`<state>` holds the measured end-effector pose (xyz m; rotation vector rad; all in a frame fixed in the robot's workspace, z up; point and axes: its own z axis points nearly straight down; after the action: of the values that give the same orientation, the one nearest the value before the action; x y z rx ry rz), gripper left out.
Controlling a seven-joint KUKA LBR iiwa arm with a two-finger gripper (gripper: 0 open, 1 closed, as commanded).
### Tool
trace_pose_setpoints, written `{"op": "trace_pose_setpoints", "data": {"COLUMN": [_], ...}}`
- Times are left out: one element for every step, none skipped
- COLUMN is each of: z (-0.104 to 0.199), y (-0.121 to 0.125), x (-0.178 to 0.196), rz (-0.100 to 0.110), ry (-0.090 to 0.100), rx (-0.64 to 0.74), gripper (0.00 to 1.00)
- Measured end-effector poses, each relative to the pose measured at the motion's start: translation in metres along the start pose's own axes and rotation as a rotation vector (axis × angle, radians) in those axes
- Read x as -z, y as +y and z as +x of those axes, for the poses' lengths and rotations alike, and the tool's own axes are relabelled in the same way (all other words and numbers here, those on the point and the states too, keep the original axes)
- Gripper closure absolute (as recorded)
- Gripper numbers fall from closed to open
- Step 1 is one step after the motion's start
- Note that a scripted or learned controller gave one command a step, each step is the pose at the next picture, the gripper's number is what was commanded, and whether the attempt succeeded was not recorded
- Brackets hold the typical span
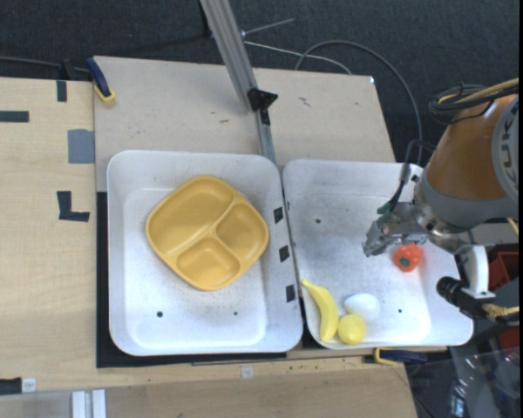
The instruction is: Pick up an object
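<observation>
In the right bin (331, 198) we see a banana (322, 310), lemon (351, 329), egg (362, 303), tomato (408, 258); left bin (126, 233) holds a yellow divided plate (207, 232); pincer (379, 240) grip unclear.

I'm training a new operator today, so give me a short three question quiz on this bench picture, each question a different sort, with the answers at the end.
1. True or false: the yellow three-compartment plastic tray lies in the left white bin.
2. Multiple choice: which thing lies nearest the gripper? A) the yellow plastic banana B) the small red-orange round toy fruit C) the white egg-shaped object
3. Fill in: at the right white bin's front edge, the small yellow lemon-like ball sits between the banana and the ____ object.

Key: 1 true. 2 B. 3 white egg-shaped.
</observation>
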<state>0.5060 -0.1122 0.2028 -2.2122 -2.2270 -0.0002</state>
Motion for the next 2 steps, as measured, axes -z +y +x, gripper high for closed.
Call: {"op": "trace_pose_setpoints", "data": {"z": [0.041,0.090], "y": [0.019,0.045], "x": [0.000,0.014], "rz": [0.000,-0.002], "ry": [0.000,0.000], "rx": [0.000,0.001], "gripper": [1.00,1.00]}}
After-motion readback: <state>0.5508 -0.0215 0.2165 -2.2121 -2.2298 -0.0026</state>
